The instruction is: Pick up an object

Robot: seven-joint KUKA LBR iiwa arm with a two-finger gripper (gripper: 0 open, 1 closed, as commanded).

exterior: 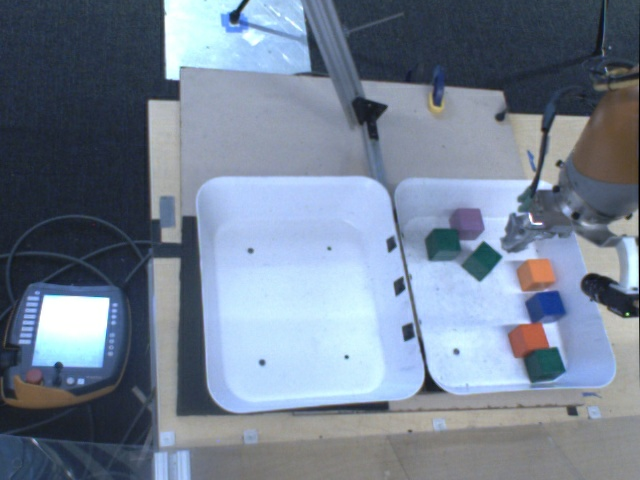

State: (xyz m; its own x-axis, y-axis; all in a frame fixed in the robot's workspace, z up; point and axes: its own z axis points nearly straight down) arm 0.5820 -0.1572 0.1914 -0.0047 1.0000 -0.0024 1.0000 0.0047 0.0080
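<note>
Where the dark carpeted floor (80, 88) fills the far left, a handheld control pendant (65, 346) with a pale lit screen is seen lying among looped black cables (60, 243). A pale wooden surface (300, 118) is set to its right, overlaid with a tan board, and a shiny metallic sheet (235, 23) is laid on the floor beyond it. A slanted grey pole (335, 43) is seen crossing above the board, ending at a black bracket (368, 110), and a small blue-and-yellow clamp (437, 88) is fixed at the board's far edge.

Two shallow white bins are carried side by side on the surface. The left bin (215, 218) is marked only by small dark dots on its floor. The right bin (600, 368) is loaded with cubes: a dark green block (442, 243) sits squarely near the far left, a purple block (467, 221) is just behind it, and a second green block (481, 261) is turned diamond-wise, its corners pointing toward the bin's walls. No long axis can be given, the blocks being near-cubic. Further right, an orange block (536, 274), a blue block (545, 306), a red-orange block (528, 339) and a third green block (545, 365) are ranged in a line toward the near edge.

The claw (522, 230) is seen over the right bin, just beside the purple block and above the orange block, beneath the arm's orange band (610, 148). Whether the claw is apart or together cannot be told, and nothing is seen between its tips
</note>
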